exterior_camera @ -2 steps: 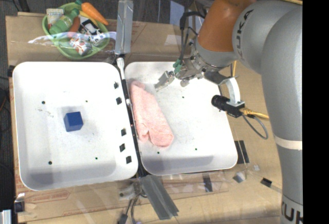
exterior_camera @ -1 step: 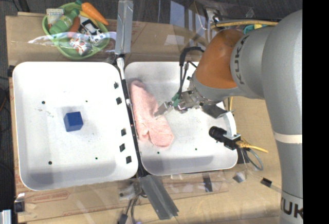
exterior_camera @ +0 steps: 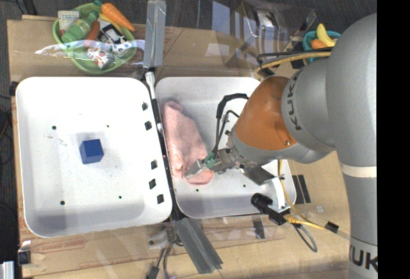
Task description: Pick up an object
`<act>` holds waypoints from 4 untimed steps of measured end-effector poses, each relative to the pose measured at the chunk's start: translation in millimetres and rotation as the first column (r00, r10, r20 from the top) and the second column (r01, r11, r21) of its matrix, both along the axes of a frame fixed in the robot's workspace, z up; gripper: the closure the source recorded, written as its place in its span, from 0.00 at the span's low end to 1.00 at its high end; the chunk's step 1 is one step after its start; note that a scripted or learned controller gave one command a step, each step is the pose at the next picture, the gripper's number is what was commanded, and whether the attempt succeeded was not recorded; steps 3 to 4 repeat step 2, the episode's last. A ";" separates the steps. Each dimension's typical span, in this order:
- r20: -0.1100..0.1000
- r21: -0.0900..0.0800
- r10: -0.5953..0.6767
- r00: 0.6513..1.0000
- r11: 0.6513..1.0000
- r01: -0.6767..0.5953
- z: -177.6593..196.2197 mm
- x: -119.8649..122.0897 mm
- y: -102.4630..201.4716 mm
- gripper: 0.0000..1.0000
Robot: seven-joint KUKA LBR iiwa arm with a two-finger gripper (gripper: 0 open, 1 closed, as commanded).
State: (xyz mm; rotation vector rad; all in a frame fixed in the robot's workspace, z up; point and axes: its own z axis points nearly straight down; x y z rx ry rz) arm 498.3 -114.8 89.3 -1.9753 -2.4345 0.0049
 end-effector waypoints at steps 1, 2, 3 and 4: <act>-0.002 0.000 0.003 1.000 1.000 -0.003 8.2 0.6 -0.8 1.00; 0.002 -0.003 -0.212 0.977 0.977 0.212 100.6 65.8 54.4 1.00; 0.002 -0.003 -0.212 0.977 0.977 0.212 100.6 65.8 54.4 1.00; 0.002 -0.003 -0.212 0.977 0.977 0.212 100.6 65.8 54.4 1.00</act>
